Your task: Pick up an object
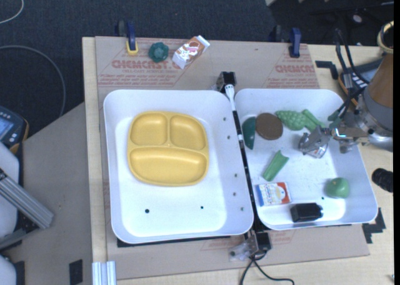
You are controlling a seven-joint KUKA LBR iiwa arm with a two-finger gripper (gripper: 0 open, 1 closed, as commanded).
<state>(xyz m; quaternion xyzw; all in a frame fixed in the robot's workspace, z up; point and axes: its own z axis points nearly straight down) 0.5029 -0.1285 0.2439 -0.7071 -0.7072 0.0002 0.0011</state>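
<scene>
Over the right bin, the arm is stretched in from the right, with the gripper held low. Whether it is open cannot be told. A green block is seen just below and left of it.

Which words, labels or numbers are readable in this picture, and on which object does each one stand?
"CHEMCAST": red print on the brown board, upper left, partly hidden.
"CHEMCAST": again, upper right, fainter.
Small red-and-white carton: too blurred to read.
Flat red, white and blue packet: too blurred to read.
</scene>
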